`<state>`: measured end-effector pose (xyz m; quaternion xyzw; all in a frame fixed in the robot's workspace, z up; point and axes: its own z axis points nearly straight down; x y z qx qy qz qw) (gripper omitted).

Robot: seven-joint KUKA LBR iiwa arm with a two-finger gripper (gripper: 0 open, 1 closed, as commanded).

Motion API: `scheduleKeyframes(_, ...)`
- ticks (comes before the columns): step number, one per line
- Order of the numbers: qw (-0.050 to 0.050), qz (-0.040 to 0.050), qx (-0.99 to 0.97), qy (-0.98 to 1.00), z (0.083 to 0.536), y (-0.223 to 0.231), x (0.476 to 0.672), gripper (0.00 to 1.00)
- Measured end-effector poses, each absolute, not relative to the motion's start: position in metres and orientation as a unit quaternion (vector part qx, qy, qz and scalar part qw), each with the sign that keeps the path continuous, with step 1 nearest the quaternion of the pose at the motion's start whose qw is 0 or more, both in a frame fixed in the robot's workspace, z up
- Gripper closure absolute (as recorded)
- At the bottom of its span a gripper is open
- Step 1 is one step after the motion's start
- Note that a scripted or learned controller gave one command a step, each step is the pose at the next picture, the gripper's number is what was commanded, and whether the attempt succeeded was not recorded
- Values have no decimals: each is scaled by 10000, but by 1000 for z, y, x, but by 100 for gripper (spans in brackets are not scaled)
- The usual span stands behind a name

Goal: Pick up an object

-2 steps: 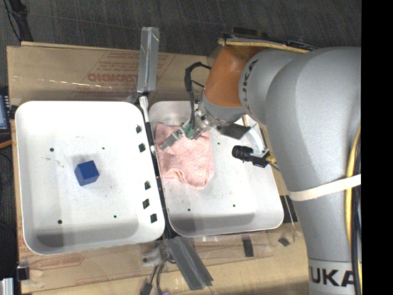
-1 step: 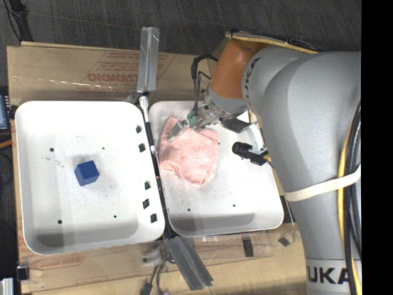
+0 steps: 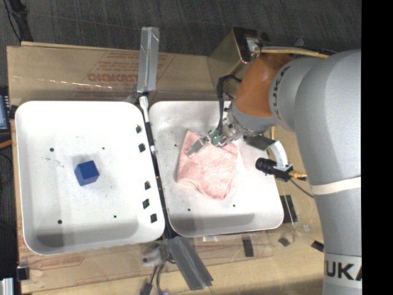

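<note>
Lettering reading "UKA" showed on the arm's base, and faint red print I couldn't read ran across the cardboard point(image 3: 80, 66) behind the bins. One gripper point(image 3: 212, 141) sat low at the upper edge of one pink cloth point(image 3: 207, 168) in the right bin point(image 3: 258, 217); whether its jaws were apart or together I couldn't tell. Bare floor lay below the cloth. One blue cube point(image 3: 86, 172) rested well left of the jaws in the left bin point(image 3: 37, 238), open room all round.
</note>
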<state>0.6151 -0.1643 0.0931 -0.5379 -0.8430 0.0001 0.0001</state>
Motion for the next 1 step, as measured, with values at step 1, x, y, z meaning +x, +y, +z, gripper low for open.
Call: scheduleKeyframes(1,-9,-3,-6069,-7948,93,-149,638,0)
